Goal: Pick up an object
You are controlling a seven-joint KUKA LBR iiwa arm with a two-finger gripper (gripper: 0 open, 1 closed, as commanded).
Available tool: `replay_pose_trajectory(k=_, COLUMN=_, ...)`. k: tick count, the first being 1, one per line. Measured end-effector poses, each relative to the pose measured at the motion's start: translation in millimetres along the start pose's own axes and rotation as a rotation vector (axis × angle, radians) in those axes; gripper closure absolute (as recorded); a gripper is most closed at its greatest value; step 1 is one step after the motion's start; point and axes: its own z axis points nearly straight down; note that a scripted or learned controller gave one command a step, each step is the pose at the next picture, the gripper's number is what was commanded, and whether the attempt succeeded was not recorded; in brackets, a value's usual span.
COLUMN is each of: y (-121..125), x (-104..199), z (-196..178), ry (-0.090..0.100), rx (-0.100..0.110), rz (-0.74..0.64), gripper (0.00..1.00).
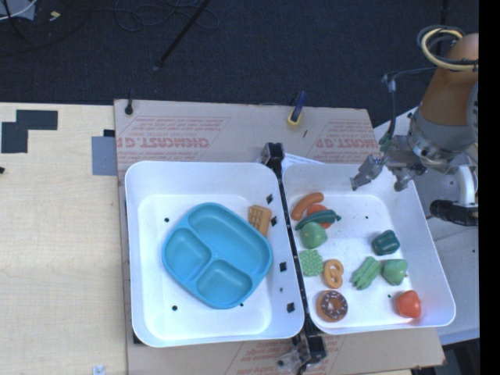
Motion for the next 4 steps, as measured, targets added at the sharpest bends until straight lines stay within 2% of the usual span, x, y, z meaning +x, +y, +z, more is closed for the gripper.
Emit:
replay_pose_trajectory(k=1, y=2.7, x=-0.2, z=-9.0, ry=-0.002, rx=-0.014, rz=-0.002, gripper=0.0)
replay_pose_trajectory(k=3, y=16.9, x=13.4, z=95.8, ry=-0.001, rx=-0.01, rz=-0.003, gripper=0.0)
replay_pose_trajectory(k=4, y=17.9, x=14.9, z=117.4, ry=-0.004, rx=-0.015, rz=-0.007, gripper=0.0)
